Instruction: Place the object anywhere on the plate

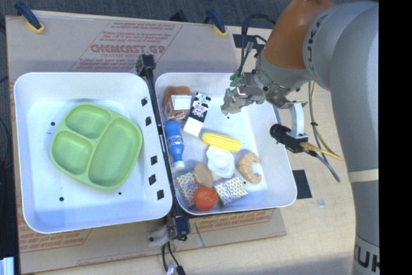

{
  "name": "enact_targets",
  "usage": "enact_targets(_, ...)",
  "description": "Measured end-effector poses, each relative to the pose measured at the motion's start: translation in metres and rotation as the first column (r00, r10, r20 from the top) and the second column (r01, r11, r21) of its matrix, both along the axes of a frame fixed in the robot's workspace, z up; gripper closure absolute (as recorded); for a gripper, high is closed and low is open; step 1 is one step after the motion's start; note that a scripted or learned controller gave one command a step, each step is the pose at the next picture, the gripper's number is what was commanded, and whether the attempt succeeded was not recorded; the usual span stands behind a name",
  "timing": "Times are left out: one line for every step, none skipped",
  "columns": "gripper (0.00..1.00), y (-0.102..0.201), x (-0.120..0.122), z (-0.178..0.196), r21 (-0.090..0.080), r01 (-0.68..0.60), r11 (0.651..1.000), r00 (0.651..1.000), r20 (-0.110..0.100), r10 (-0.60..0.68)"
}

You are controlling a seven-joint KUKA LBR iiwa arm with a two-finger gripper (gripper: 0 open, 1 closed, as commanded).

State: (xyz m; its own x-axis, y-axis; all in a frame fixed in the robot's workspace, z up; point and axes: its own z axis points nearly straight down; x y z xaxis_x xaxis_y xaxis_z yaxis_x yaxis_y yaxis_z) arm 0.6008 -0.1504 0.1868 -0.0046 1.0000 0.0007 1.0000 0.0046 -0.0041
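Note:
A green three-compartment plate [96,145] lies in the left bin [38,90], with nothing on it. The right bin [273,138] holds the objects: a corn cob [221,140], a blue bottle [174,140], a croissant [250,167], a red tomato [206,198], a white cup [221,163], a brown bread pack [176,102] and a black-and-white carton [199,106]. My gripper [233,102] hangs over the upper middle of the right bin, just right of the carton and above the corn. Nothing shows between its fingers.
More small items crowd the right bin's lower left: a round cookie [203,174], a patterned packet [231,189] and a white block [193,127]. A black divider with clips [153,132] separates the bins. Blue clamps [216,20] hold the cardboard at the back.

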Motion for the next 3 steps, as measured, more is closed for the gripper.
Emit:
enact_targets(1.00,-0.027,0.056,0.029,-0.001,-0.002,1.000,1.000,0.005,0.002)
enact_targets(1.00,0.049,0.056,0.019,0.000,-0.002,1.000,1.000,0.000,0.002)
enact_targets(1.00,-0.022,0.055,-0.096,-0.001,0.000,1.000,1.000,-0.001,0.000)
